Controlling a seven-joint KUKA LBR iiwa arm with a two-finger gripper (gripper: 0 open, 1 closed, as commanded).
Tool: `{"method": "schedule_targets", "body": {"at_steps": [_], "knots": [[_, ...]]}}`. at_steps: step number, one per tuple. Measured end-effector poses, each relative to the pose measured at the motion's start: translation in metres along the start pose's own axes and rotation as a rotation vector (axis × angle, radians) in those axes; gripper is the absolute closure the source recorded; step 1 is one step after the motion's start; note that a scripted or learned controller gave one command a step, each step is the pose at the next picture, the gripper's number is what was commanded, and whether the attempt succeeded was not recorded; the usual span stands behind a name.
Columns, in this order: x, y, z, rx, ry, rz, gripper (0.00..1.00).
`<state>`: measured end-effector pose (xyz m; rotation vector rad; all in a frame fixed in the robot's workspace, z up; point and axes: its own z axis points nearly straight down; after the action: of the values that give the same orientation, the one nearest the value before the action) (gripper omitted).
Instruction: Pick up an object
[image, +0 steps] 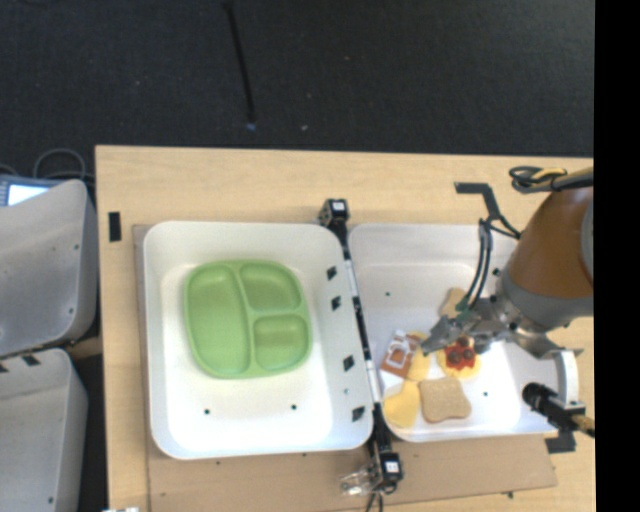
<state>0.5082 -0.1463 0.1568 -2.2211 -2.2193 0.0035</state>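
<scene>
Red toy food piece sits under my gripper; can't tell its state. Looks light, rigid plastic; I'd pinch its sides, beside toy bread slice.

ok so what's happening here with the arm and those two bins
The grey and orange arm reaches in from the right, its gripper low over a cluster of toy food in the right bin. Just below it lie a red piece, a slice of bread and yellow cheese-like pieces. Nothing is visibly lifted. The left bin holds a green divided plate, untouched.
</scene>
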Motion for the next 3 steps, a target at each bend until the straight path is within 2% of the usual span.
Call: {"method": "schedule_targets", "body": {"at_steps": [1,2,3], "knots": [[-0.003,0.003,0.047,-0.012,-0.004,0.003,0.0],[-0.006,0.005,0.034,-0.021,-0.011,0.011,1.0],[-0.004,0.002,-0.029,-0.01,-0.002,-0.004,1.0]]}}
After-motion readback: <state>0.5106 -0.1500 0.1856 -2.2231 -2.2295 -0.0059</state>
